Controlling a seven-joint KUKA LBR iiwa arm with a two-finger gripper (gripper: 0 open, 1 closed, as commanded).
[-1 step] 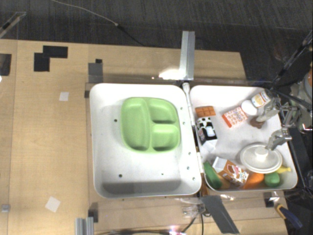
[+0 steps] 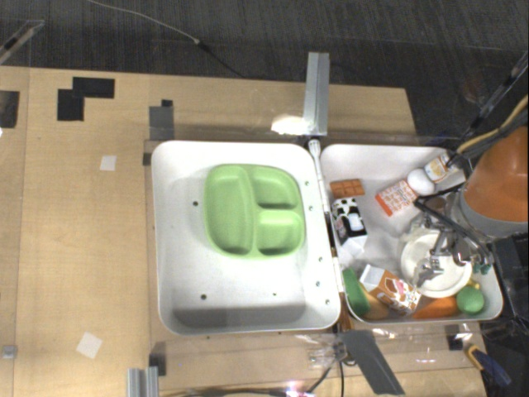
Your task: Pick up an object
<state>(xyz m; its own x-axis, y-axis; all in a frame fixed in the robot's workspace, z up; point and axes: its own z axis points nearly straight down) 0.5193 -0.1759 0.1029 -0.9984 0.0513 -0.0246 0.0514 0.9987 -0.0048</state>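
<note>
Wooden bench (image 2: 74, 246), dark floor behind; green tray (image 2: 252, 209) in left bin (image 2: 178, 304); gripper (image 2: 434, 263) spread unclear.

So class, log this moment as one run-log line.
arm: over right bin | gripper: above white bowl | left bin: green tray

Gripper (image 2: 436, 265) low over white bowl (image 2: 417, 255) in right bin (image 2: 376, 165), maybe touching; green tray (image 2: 252, 208) in left bin (image 2: 178, 246).

The arm (image 2: 498, 180) runs off the right edge; the gripper (image 2: 436, 265) blurs over a white bowl (image 2: 430, 263) — fingers unreadable, bowl partly hidden.
</note>
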